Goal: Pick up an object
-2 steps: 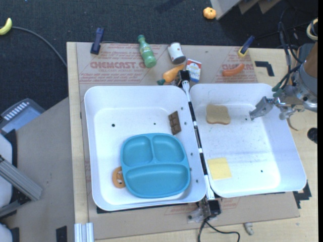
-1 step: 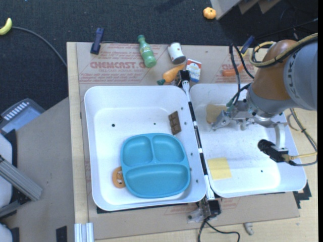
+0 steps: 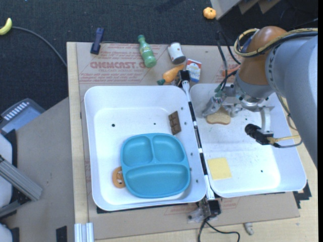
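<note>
Camera view looks down on a blue divided plate lying in the near part of the white bin on the view's left. Up and to the right of the plate, across the seam where the two bins meet, the gripper hangs low over the far left corner of the second white bin. Whether it is apart or closed cannot be told from this angle.

A tan flat piece lies just under and beside the gripper, on that bin's floor. Its long axis runs roughly across the view, one end toward the seam and the plate's side, the other toward the grey arm. The two ends look alike, so no clear pointing end can be made out, and it is unclear whether the gripper touches it.

A yellow square lies flat to the right of the plate, just across the seam. A brown chocolate bar sits just beyond the plate's far right corner, its length running away from the plate. A small orange-brown item touches the plate's left edge.

Farther beyond the plate, on the counter, lie a green bottle, a small can and a dark blue item.
</note>
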`<state>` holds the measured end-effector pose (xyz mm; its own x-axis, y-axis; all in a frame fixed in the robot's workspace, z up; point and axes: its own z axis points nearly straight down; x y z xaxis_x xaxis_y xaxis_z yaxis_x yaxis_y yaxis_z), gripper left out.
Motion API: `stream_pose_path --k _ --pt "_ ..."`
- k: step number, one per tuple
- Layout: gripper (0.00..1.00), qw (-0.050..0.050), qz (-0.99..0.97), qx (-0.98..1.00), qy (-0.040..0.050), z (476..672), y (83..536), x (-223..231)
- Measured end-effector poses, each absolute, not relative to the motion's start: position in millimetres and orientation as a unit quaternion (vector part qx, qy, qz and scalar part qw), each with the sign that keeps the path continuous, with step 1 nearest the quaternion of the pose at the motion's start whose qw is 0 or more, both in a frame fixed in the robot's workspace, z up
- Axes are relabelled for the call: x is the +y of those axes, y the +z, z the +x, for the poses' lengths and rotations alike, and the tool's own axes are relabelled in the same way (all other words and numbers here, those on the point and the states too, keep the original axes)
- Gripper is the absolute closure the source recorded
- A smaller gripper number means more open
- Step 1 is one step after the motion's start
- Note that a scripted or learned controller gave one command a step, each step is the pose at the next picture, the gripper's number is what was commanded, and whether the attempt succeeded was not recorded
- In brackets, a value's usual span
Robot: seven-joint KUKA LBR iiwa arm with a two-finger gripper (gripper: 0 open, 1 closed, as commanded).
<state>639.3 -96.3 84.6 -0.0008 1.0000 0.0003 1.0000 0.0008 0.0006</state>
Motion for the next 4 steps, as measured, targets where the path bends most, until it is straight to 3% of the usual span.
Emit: stream_pose_path --k 1,2,3,4 --pt "0.0 0.001 0.707 0.708 0.0002 659.0 85.0 -104.2" --pt "0.0 0.0 0.707 0.707 -0.0004 642.9 84.8 -96.8" --pt "0.0 0.001 0.707 0.708 0.0003 663.9 85.0 -102.6" --pt "0.0 0.0 0.707 0.707 -0.0004 647.9 84.8 -92.9"
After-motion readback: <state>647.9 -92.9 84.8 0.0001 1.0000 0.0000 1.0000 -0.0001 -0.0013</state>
